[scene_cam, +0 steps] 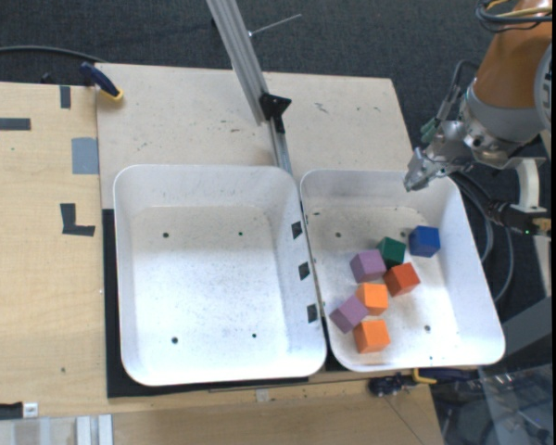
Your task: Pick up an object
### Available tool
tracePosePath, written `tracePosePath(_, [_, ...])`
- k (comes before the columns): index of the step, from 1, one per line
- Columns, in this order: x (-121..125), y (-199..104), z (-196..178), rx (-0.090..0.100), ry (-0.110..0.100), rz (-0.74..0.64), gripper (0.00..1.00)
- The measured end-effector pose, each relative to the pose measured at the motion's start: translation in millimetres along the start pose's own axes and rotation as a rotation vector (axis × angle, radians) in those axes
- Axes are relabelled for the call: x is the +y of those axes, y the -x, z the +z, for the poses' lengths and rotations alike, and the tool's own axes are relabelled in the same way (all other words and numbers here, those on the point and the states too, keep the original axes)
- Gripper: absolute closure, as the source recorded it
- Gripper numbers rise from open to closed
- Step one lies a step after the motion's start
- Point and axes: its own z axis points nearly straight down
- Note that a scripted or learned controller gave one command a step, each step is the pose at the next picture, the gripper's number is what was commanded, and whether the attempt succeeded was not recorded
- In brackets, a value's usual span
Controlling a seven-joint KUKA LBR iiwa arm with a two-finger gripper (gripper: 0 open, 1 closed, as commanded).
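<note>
The right bin (463,248) holds several small blocks: a blue one (425,240), a green one (392,249), two purple ones (367,266) (348,311), a red-orange one (403,278) and two orange ones (374,297) (372,335). My gripper (418,176) hangs over the bin's far right corner, above and behind the blue block. Nothing shows between its tips, and it stands apart from all the blocks.
The left bin (130,248) sits beside the right one. A slanted metal rail (246,58) runs down to the bins' shared edge. Cables (500,216) hang past the right bin's outer wall. A blue-and-yellow clamp (104,80) lies at the bench's far left.
</note>
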Motion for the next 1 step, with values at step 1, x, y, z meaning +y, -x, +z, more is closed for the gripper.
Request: tracePosePath(1, [5.8, -53.1, 15.4, 0.003, -0.007, -0.004, 1.0])
